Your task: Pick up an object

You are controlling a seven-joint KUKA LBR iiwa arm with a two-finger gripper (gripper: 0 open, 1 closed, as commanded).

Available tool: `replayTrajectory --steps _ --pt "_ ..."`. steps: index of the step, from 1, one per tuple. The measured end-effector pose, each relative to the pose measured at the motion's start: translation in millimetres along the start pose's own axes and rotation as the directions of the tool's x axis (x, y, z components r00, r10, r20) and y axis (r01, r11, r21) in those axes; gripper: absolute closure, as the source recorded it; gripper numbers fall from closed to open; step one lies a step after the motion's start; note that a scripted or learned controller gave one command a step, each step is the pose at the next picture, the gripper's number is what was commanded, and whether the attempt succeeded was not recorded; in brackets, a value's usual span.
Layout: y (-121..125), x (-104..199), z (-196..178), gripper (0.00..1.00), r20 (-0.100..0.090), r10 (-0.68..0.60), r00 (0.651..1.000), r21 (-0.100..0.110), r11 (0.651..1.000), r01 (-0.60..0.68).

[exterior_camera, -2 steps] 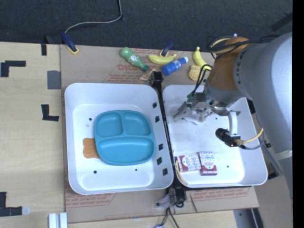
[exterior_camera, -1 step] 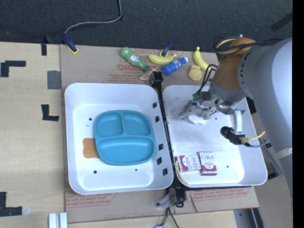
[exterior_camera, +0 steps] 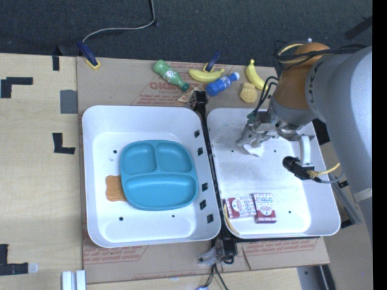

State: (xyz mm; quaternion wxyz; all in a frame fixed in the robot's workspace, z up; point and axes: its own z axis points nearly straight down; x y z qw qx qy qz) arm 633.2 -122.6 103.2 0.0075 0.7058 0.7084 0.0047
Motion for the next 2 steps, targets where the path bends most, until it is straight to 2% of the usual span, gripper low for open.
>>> replayTrajectory --steps 1,2 --pt "2 0 -12 1.0 0.002 -0.001 1.0 -0.005 1.0 0.001" --pt "-55 -44 -56 1.0 -0.003 0.004 1.0 0.018 1.0 -0.004"
